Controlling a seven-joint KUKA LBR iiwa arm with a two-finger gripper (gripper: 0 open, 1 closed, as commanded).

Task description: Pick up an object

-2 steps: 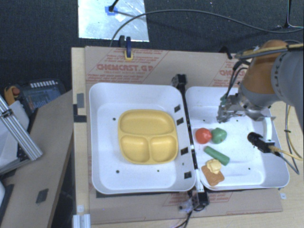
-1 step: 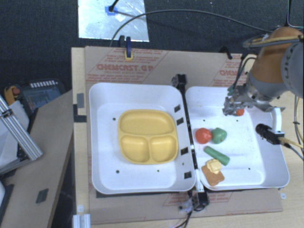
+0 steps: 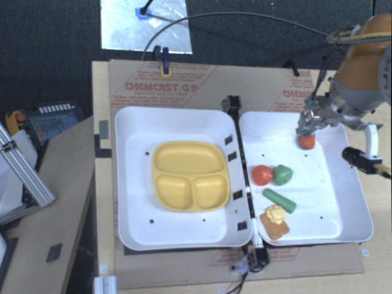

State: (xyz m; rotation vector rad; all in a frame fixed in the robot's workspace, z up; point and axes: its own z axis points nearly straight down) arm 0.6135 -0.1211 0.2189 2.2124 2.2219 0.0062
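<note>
Orange-red small obj [image 3: 307,142], roundish, sits in the right bin [image 3: 349,195], upper part, near the back wall. It looks like a toy fruit or veg, smooth, w/ its top edge hidden under the gripper [image 3: 305,131]. Gripper is right over it, tips down at the obj's top; looks like touching but can't confirm. Fingers are dark and bunched against the obj, so can't tell how wide they stand, or whether the obj is actually between them.

Arm [image 3: 362,72] comes in from the right side, grey w/ orange band above the wrist, angled down toward the bin.

Other stuff in right bin, well apart from the orange-red obj, toward the left-centre:
- red round toy [image 3: 261,175], tomato-like, touching or just beside a green round toy [image 3: 282,174] on its right.
- green long piece [image 3: 280,200], lying at a slant, below those two.
- yellow and orange lump [image 3: 275,220], near the front-left corner of the bin, yellow part on top of the orange part.

Left bin [image 3: 131,164] holds a yellow tray [image 3: 190,175] w/ three compartments, one wide at the back and two smaller at the front, lying flat around the bin's centre.

Both bins are white, shallow, side by side, w/ black clips [image 3: 233,141] along the seam between them. Bins rest on a tan board [image 3: 202,81] w/ red print.
</note>
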